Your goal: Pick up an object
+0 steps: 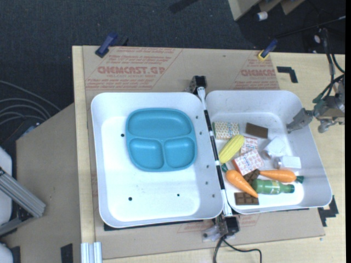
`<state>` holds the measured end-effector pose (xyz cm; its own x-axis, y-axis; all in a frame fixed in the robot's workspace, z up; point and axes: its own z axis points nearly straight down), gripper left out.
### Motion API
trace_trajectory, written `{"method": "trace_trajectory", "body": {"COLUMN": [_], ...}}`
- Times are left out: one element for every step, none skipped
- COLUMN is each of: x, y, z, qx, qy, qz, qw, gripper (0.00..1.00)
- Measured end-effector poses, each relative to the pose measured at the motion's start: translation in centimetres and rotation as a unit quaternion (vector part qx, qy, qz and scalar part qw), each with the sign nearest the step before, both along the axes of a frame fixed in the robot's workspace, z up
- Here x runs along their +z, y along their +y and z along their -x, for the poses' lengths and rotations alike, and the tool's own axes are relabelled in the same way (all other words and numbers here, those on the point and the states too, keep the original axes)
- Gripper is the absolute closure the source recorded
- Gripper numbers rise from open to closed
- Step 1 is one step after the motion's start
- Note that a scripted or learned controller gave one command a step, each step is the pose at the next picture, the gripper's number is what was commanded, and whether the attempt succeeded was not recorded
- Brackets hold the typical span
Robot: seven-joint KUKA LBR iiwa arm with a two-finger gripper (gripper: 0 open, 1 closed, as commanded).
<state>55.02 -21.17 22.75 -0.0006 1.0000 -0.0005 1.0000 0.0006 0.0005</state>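
The right bin (307, 163) holds a heap of toy food. A yellow corn cob (231, 148) lies near its left wall, with a waffle cracker (226, 129) behind it. One orange carrot (241, 183) lies towards the front left and another carrot (278, 175) just above a green bottle (274, 188). A brown chocolate bar (256, 130) lies at the back. A red-checked packet (248, 160) is in the middle. My gripper (313, 118) hovers at the bin's right rim, to the right of all the items, with nothing seen in it.
The left bin (109, 147) carries a blue divided plate (160, 138). White pieces (278, 147) and a white block (289, 161) lie on the right bin's right side. A second chocolate piece (246, 199) is at the front. Cables (333, 53) hang at the right.
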Motion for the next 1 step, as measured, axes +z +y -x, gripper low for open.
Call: {"method": "trace_trajectory", "body": {"x": [-13.84], "y": [4.99], "z": [-5.33], "qx": [0.0], "qy": [0.002], "qz": [-0.0011], "qw": [1.0], "gripper": [0.0]}}
